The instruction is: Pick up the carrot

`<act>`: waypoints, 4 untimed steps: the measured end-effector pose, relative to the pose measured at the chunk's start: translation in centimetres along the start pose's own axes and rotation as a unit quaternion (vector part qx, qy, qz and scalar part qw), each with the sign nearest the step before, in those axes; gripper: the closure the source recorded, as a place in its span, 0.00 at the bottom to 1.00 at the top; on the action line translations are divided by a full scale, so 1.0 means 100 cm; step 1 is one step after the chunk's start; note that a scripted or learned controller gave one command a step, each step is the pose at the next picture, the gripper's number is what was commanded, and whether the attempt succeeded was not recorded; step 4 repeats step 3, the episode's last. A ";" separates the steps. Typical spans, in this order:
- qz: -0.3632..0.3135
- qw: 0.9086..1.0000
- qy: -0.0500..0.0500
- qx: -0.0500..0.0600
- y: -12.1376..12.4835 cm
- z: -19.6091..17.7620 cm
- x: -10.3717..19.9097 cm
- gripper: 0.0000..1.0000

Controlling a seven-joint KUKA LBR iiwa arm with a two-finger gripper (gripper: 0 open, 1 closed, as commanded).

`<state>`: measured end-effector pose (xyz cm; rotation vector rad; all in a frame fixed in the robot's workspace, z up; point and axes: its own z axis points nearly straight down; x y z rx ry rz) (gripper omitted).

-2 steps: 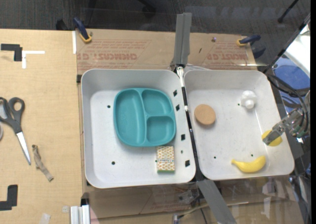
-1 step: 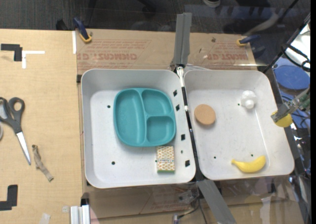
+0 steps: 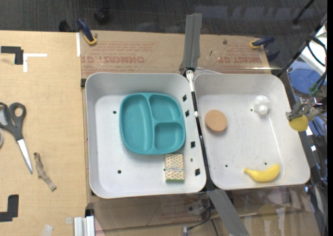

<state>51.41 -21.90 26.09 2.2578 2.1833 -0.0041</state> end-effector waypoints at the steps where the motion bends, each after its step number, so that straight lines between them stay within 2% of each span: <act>1: 0.170 0.986 0.000 0.001 0.070 0.043 0.011 1.00; 2: 0.175 0.985 0.001 0.001 0.010 0.004 0.006 1.00; 3: 0.287 0.958 0.001 0.002 0.011 0.074 0.059 1.00; 4: 0.287 0.958 0.001 0.002 0.011 0.074 0.059 1.00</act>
